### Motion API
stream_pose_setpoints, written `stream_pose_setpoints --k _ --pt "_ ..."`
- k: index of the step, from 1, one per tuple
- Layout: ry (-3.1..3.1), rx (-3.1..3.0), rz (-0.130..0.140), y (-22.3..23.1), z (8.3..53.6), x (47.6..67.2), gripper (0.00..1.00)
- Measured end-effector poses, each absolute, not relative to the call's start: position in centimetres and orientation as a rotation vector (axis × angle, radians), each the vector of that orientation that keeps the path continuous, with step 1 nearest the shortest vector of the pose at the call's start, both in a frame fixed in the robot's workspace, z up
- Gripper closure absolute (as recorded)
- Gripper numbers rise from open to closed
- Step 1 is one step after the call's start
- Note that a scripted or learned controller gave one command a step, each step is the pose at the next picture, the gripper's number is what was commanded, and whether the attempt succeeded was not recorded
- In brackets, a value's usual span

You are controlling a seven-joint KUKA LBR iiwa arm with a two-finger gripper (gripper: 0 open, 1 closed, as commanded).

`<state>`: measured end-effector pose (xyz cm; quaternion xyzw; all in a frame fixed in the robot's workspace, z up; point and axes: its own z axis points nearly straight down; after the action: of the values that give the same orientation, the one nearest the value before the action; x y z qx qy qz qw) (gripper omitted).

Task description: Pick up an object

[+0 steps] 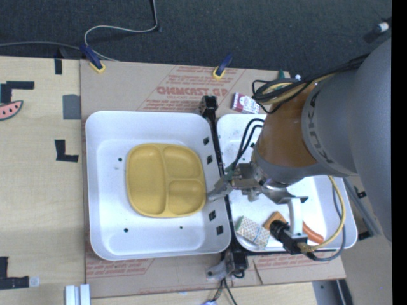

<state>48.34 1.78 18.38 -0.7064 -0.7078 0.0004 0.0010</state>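
A yellow divided plate (166,178) lies in the middle of the left bin (108,234). In the right bin (331,199), near its front edge, lie a checkered packet (252,230), a small orange piece (276,220) and a red-orange piece (311,232). The grey arm with its orange band (286,135) covers most of the right bin. My gripper (224,186) hangs low at the right bin's left side, next to the divider, close to the plate's right rim. I see nothing held in it.
A small pink and white box (243,102) lies on the cardboard behind the right bin. Black clips (208,105) run along the strip between the bins. Yellow clamps (222,70) hold the cardboard's far edge. Cables loop around the wrist.
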Motion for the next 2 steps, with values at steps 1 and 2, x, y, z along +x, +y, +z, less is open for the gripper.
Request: stream_pose_setpoints --k 1,2 --pt "-2.222 -2.219 0.002 1.32 18.38 48.35 0.0" --pt "-2.223 -2.215 0.002 1.41 19.3 48.37 1.0"
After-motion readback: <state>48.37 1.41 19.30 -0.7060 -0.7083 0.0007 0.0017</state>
